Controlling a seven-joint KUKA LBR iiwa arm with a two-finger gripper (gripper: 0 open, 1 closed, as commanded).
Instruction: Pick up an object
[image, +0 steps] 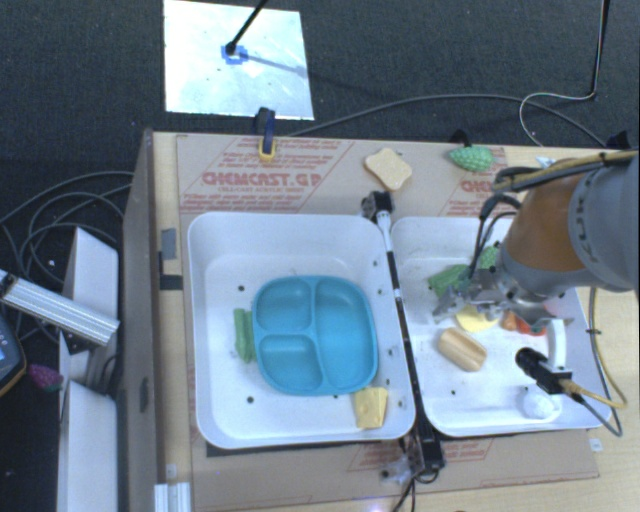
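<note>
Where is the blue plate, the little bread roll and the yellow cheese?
blue plate (315, 335), camera view, on its middle divider.
bread roll (462, 349), camera view, on its top middle.
yellow cheese (371, 407), camera view, on its flat face.

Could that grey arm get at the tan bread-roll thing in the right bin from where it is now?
Probably yes. The roll lies in the open on the right bin's floor, with nothing on top of it, and the gripper hangs just above and behind it. A yellow piece sits close by and might get nudged.
</note>
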